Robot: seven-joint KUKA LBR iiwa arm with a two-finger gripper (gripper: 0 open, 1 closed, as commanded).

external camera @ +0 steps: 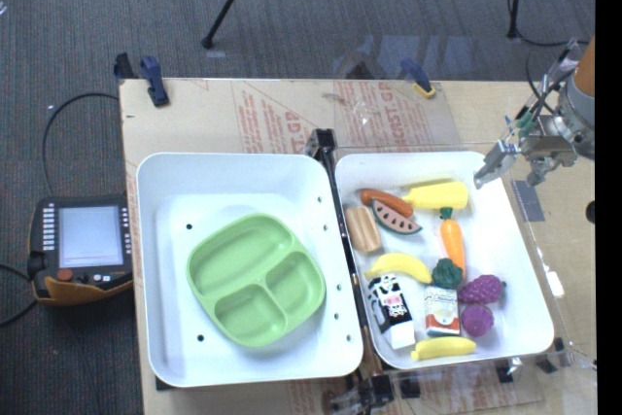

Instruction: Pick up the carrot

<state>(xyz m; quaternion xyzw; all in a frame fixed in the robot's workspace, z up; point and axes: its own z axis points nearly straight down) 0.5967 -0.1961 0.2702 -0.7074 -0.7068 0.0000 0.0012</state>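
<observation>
Camera view: carrot (452, 244) appears a light, rigid, smooth toy; grip across its orange middle. Tool (515, 160) state cannot be told.

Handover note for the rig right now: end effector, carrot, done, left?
End effector: above the right bin's far right corner, fingers look spread, nothing between them.
Carrot: lying in the right bin, leafy end toward the near side, between the corn cob and the broccoli, right of the watermelon slice.
Left bin: holds the green divided plate.
Done: nothing; carrot not yet grasped.
Left: move over the carrot, descend, close on it, lift. The neighbours sit tight at both of its ends, so the grasp likely needs care.
</observation>
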